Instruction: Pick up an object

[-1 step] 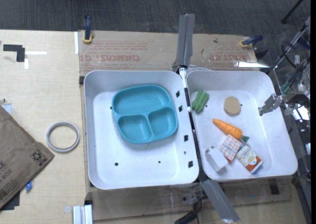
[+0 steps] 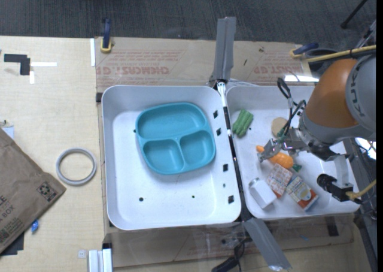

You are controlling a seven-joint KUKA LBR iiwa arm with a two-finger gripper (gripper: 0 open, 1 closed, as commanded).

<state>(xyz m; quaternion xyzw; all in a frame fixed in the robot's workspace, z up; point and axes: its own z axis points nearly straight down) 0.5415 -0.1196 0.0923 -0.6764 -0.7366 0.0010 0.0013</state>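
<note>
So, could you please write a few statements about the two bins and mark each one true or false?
1. The blue tray lies in the left bin. True.
2. The green item lies in the left bin. False: it lies in the right bin.
3. The claw is over the right bin, by the orange item. True.
4. The tape ring lies inside the tray. False: it lies on the bench, left of both bins.
5. The tray has three compartments. True.

Cardboard sheet (image 2: 179,61) behind the bins: red print, upside down, reading "CHEMCO'S"; remainder illegible. Brown paper bag (image 2: 21,190), left: "BOX".
</note>
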